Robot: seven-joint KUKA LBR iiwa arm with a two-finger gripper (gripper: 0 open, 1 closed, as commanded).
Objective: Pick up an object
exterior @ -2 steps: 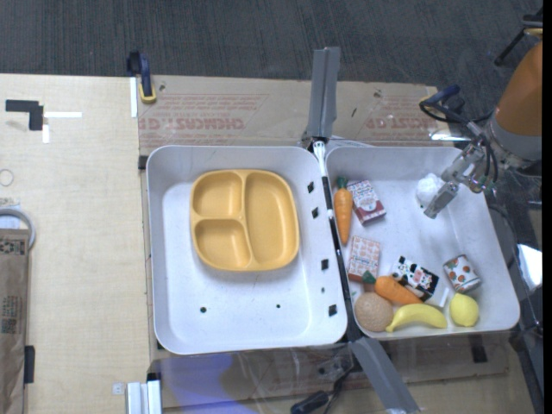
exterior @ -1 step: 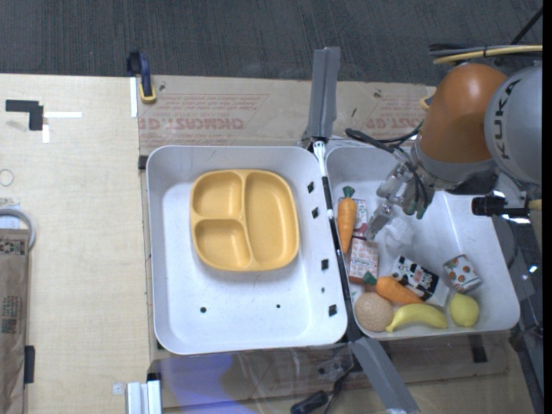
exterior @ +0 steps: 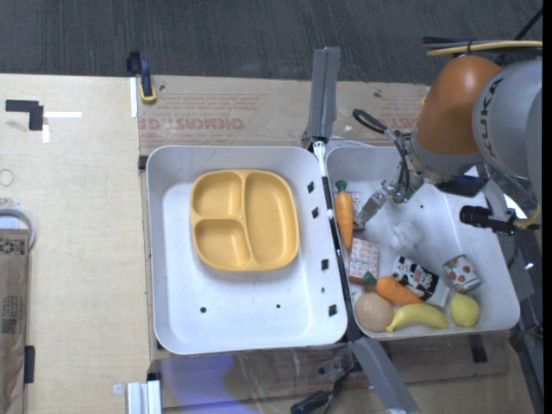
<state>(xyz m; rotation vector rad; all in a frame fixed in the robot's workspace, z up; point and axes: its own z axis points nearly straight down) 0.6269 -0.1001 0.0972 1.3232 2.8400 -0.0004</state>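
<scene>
Camera view: gripper [exterior: 373, 207] low in right bin [exterior: 496, 253], fingers spread, nothing between; carrot [exterior: 344, 216] just left of fingertips, touching bin's left wall, long axis up-down; best to shift left.

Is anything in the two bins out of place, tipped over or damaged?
Nothing looks damaged or spilled. The yellow divided plate sits flat in the left bin. In the right bin, the toy foods, such as the banana and carrot, lie crowded together.

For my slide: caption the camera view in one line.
KUKA arm's pincer hovers beside a carrot in the right bin; yellow divided plate in the left.
</scene>
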